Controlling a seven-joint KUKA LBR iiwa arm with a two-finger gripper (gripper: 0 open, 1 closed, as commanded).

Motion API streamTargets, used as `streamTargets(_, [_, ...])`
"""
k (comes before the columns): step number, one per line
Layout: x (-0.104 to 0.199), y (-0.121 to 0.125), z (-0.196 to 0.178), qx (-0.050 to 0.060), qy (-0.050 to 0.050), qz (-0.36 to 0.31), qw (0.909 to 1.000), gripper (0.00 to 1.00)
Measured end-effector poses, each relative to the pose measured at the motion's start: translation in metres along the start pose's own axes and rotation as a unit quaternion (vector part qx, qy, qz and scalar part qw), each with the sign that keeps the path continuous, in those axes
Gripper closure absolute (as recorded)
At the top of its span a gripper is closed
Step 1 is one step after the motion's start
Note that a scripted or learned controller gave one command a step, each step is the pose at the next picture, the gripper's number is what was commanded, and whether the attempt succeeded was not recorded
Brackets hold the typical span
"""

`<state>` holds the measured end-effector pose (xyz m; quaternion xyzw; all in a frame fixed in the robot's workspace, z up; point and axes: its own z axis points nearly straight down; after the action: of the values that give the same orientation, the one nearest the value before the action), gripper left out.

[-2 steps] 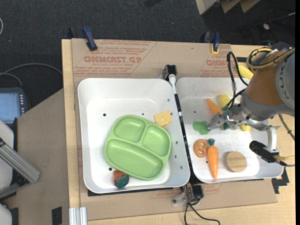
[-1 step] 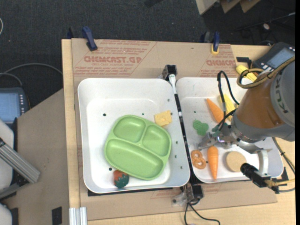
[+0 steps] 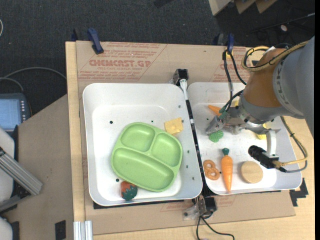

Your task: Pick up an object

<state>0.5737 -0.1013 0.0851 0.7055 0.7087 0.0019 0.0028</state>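
fingers [image 3: 216, 126] above green piece [image 3: 215, 136]

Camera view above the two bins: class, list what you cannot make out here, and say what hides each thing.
1. Gripper: whether its fingers are open or shut, blurred and small, with the wrist above it.
2. Green item under the gripper: too small and partly covered to identify.
3. Small orange piece in the right bin: partly behind cables.
4. Red and green toy: partly tucked under the green plate.
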Motion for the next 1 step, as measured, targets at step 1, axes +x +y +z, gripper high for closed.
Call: streamTargets(1, [-0.0008, -0.0027, -0.0100, 0.002, 0.000, 0.001, 1.0000, 1.00])
